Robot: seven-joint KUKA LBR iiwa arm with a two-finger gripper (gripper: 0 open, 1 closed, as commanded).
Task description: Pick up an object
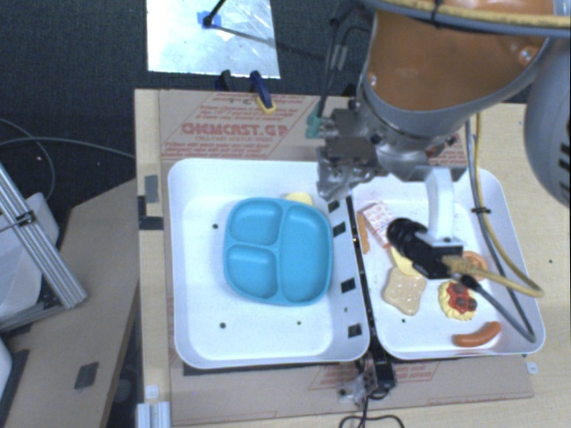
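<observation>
Your claw (pixel 335 185) hangs over the bins' far divider, beside the blue tray (pixel 277 250); its state you cannot tell.

Behind the end effector (pixel 335 185) and off to its left, a shiny silver sheet (pixel 212 23) lies on dark blue-grey carpet (pixel 62 52). The counter (pixel 107 239) is pale wood, covered under the end effector by printed brown cardboard (pixel 227 125). Far left stand aluminium frame rails (pixel 31 248), with thin black cables (pixel 53 145) crossing the floor.
</observation>
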